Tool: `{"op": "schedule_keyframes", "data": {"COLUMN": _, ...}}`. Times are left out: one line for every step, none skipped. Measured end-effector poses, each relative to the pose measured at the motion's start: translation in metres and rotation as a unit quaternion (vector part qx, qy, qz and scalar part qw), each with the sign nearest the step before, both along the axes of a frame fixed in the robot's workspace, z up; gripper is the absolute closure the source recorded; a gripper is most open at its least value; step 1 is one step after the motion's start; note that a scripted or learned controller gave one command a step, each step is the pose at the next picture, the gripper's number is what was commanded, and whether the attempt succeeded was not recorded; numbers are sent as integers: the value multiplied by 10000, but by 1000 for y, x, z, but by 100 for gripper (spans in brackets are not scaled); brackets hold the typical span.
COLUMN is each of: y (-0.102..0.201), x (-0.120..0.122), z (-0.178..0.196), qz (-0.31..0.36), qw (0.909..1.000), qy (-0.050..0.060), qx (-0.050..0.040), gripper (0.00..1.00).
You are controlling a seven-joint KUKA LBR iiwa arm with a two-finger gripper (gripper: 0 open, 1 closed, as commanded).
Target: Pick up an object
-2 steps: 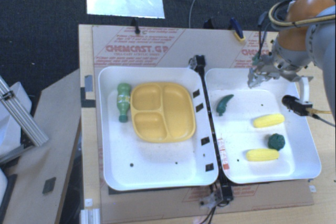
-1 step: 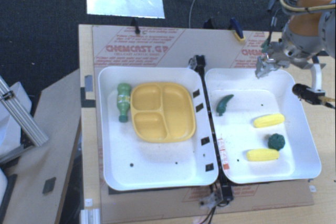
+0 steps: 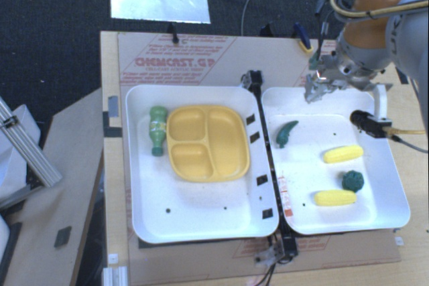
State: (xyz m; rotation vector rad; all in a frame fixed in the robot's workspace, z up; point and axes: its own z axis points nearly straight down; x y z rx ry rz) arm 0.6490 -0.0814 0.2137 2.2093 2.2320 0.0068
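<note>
Nothing picked yet — the end effector (image 3: pixel 315 92) hangs over the right bin's (image 3: pixel 395 207) far edge, grip state unclear — green pepper (image 3: pixel 286 133) nearest.

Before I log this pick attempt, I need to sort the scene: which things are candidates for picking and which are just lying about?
Candidates, in the right bin near the gripper:
green pepper
upper corn cob
lower corn cob
broccoli

Lying about, in the left bin, far from the gripper:
yellow divided tray
green bottle
</note>
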Motion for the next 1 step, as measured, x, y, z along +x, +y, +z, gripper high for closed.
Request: {"op": "schedule_keyframes", "data": {"y": 57, "x": -15, "z": 12, "qz": 1, "qw": 10000, "qy": 9, "qx": 4, "gripper": 100}}
